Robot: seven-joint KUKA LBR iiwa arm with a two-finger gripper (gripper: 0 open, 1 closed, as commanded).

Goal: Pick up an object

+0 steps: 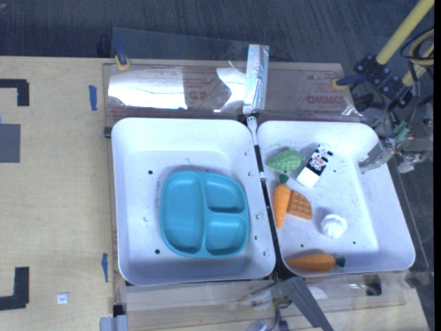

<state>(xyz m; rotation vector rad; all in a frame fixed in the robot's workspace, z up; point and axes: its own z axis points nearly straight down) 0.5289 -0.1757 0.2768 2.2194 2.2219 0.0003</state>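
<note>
The right bin holds several small objects. A green leafy toy lies near its back left, with a black and white box beside it. An orange carrot leans against a tan waffle piece near the left wall. A white round item sits toward the front. A second orange carrot lies along the front wall. At the bin's right rim I see a grey metal part among cables that looks like my gripper, above the rim and apart from every object.
The left bin holds a blue divided plate. A shiny foil-lined wall and an upright divider stand behind the bins. A yellow pole and cables crowd the upper right.
</note>
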